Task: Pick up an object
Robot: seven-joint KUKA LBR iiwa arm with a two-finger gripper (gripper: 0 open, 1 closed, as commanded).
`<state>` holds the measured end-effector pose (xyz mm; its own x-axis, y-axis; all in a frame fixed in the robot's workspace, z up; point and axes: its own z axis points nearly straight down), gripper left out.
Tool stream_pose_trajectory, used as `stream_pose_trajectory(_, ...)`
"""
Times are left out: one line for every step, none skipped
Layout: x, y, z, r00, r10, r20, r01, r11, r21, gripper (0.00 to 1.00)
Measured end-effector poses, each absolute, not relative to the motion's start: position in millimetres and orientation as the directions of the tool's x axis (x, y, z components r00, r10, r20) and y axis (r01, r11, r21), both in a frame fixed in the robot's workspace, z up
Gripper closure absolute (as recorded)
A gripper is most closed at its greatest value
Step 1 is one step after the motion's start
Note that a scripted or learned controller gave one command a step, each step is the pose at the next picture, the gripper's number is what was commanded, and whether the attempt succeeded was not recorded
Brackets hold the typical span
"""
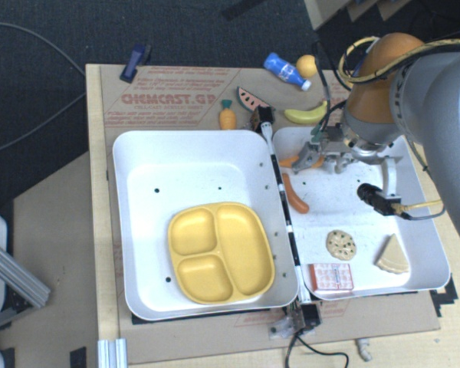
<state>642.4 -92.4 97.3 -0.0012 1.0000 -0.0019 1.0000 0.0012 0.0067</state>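
The fingers (316,158) hang spread and empty in the right bin (437,271), just above an orange carrot-like piece (289,160) on their left, which looks like light, stiff, slick toy plastic, probably best pinched across its narrow middle.

Blue clip (135,62) on brown board (169,98)

Grey arm (437,106) reaches in from right, wrist bent down, orange-banded
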Motion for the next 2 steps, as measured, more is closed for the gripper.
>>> stream_pose_trajectory(662.4, -111, 83, -0.001, 1.0, 0.004, 1.0, 0.001, -0.024, 0.0)
stream_pose_trajectory(661.8, -136, 81, 0.0, 1.0, 0.004, 1.0, 0.0, -0.023, 0.0)
